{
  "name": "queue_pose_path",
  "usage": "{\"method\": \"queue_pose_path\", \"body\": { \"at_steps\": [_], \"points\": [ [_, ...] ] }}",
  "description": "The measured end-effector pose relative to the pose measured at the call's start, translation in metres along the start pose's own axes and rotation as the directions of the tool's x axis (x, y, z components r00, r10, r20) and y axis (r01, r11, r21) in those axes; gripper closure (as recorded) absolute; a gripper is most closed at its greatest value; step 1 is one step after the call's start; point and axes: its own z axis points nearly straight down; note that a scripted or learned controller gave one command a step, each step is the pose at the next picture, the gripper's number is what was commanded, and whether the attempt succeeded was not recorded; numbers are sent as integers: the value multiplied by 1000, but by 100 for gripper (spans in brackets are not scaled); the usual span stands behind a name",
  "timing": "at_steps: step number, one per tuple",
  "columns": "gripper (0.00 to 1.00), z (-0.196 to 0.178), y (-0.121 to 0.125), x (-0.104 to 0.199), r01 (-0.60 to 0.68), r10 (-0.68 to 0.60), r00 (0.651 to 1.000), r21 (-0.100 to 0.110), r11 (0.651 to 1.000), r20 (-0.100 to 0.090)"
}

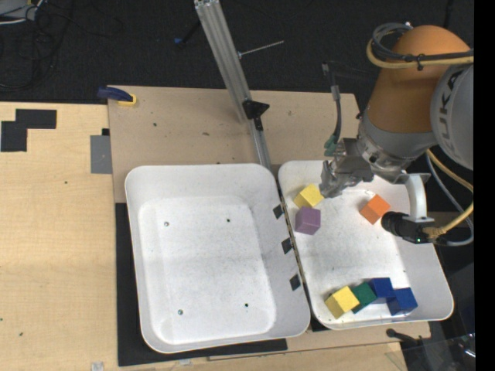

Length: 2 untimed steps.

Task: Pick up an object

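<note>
In the right bin (421, 280), a yellow cube (308, 196) lies near the far left corner with a purple cube (308, 220) just in front of it. An orange cube (375, 208) rests toward the right side. Along the near edge sit a yellow block (341, 301), a green block (363, 294) and two blue blocks (392, 295). My gripper (334, 182) hangs low over the far part of the bin, just right of the yellow cube and left of the orange one. Nothing shows between its fingers.
The left bin (151, 207) stands beside the right one, with black clips along the shared edge. A slanted aluminium rail (229, 60) rises behind the bins. The grey arm with its orange band (418, 52) fills the upper right.
</note>
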Motion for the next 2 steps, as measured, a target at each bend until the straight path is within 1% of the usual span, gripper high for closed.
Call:
{"method": "queue_pose_path", "body": {
  "at_steps": [1, 2],
  "points": [
    [100, 1, 14, 49, 0, 0, 1000, 0, 1000, 0],
    [100, 9, 35, 95, 1, -1, 1000, 0, 1000, 1]
  ]
}}
